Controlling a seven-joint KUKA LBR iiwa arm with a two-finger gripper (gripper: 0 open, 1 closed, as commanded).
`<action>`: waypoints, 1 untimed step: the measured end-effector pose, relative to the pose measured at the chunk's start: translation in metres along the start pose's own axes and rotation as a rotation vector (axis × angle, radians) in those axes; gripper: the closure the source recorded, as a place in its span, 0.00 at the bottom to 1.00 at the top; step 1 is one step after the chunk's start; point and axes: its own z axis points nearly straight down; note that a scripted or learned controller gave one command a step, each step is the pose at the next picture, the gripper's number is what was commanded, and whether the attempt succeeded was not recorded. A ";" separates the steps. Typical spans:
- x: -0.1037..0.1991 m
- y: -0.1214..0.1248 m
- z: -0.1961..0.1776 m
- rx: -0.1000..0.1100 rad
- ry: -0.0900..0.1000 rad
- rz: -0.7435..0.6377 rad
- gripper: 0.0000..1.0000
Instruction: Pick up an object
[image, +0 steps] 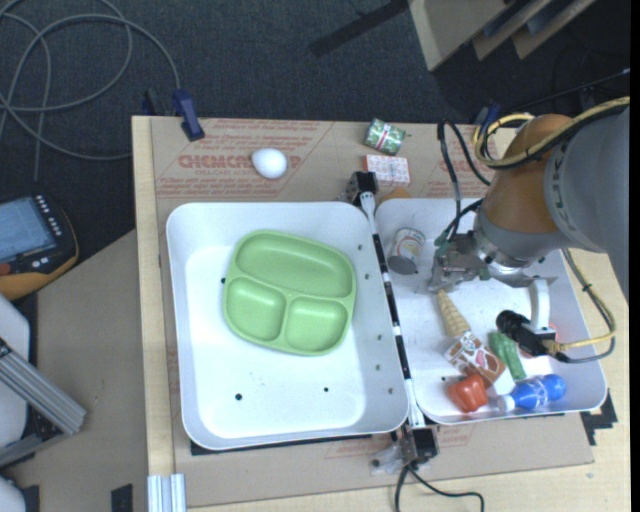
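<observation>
The pincer (452, 268) is down inside the right bin (590, 395), low over its upper part; whether it is spread or pressed together, I cannot tell from this angle. Just below it lies the ice-cream cone (453, 314), pointing away toward the near wall, close to the tips but not between them. Further down sit a patterned packet (470, 351), an orange-red piece (467, 392), a green stick (506, 357) and a blue-and-white bottle (535, 392), all clustered at the near end. To the pincer's left a small grey cap (402, 265) rests by the bin wall. The left bin (200, 390) carries a green divided plate (290, 291).
</observation>
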 end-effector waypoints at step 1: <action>0.008 -0.045 -0.091 -0.003 -0.001 -0.001 1.00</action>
